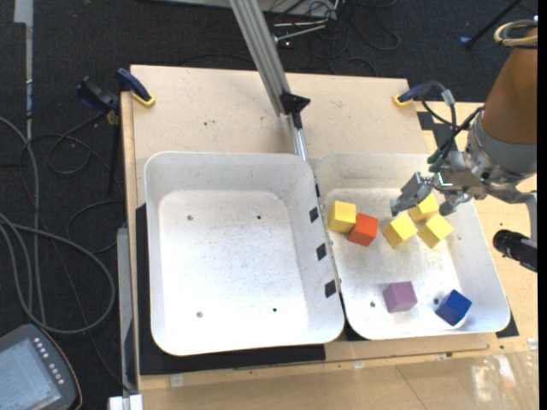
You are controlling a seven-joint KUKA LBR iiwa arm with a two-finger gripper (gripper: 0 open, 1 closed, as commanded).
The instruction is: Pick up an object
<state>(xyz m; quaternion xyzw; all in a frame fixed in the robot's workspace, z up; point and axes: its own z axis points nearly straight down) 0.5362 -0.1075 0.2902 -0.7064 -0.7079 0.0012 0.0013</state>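
**Six blocks in the right bin, arm over the yellow cluster**

The worktop [256,114] is a pale speckled board carrying two shallow white bins. The left bin [162,229] and the right bin [479,263] meet along a middle seam marked with small black tabs.

Six blocks lie in the right bin: four yellow, one orange, one purple and one blue. A yellow block [343,215] touches the orange block [364,229] at about nine o'clock of the bin's centre. Three more yellow blocks [399,231] cluster toward three o'clock. The purple block [399,296] and the blue block [453,307] sit apart at six and five o'clock. All look like matte, hard-edged cubes. No writing is legible on any of them.

The gripper [416,196] hangs at the yellow cluster's twelve o'clock edge; whether it is parted or closed cannot be told.
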